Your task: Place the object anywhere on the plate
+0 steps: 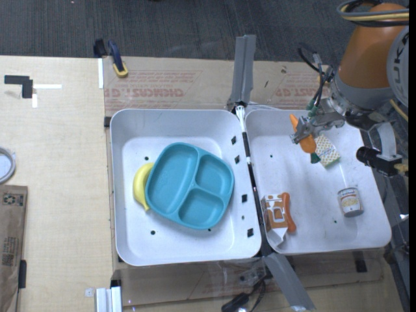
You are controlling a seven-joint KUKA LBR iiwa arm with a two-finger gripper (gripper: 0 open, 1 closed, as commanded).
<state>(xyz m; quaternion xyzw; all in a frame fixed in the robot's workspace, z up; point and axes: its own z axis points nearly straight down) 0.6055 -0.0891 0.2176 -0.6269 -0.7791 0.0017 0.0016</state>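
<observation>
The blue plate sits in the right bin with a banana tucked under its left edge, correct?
Not quite. The camera view shows the blue plate in the left bin, not the right one. The rest holds: the banana is tucked under the plate's left edge. The right bin holds other items, with the pincer over its far side.

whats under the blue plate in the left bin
A yellow banana-like object pokes out from under the left edge of the blue plate. The plate covers the rest of it, so its full shape stays hidden.
</observation>
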